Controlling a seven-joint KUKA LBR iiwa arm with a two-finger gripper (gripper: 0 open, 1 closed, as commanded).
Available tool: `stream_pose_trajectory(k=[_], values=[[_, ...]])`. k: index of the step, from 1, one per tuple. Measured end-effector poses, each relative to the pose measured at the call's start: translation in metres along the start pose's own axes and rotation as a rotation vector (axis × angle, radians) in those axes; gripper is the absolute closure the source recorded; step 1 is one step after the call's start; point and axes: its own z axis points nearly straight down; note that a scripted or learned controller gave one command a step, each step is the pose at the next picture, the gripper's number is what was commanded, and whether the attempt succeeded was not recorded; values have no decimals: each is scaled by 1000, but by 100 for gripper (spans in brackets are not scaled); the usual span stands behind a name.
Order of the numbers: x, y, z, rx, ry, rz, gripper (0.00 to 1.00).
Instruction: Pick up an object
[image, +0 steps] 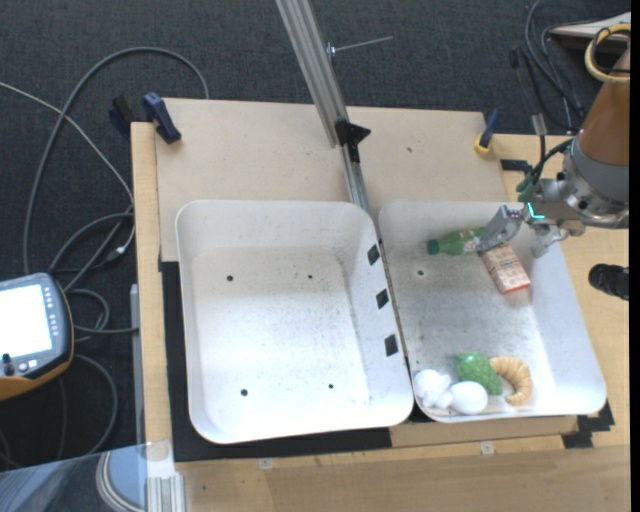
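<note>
Two shallow white bins sit side by side on the bench; the left bin (270, 320) holds nothing I can make out, and all the loose objects lie in the right bin (470, 320). From the overhead camera, the arm comes in from the right with its gripper (525, 228) low over the far end of the right bin, right above a small cluster: a green bottle (458, 243) and a red-and-white carton (507, 270). The bottle lies on its side, long axis running roughly left to right across the bin, its left end pointing toward the divider between the bins and its right end tucked under the gripper's near finger. The carton lies just beside it, long axis slanted from upper left to lower right, its upper end touching or nearly touching the gripper. The fingers look spread, one toward the bottle and one further right, with nothing clearly pinched between them; my reading is that the arm is lined up for a grasp, not yet holding. At the near edge of the same bin, well apart from the gripper, a heap rests against the rim: two white egg-like pieces (450, 392), a green lump (480, 372) and a tan croissant shape (513, 378), likely slid there along the sloping floor.
</note>
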Motion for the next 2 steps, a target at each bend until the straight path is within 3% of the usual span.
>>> stream_pose_trajectory(k=[1, 2], values=[[0, 0, -2, -4, -1, 0, 0], [-6, -6, 56, 2, 0, 1, 0]])
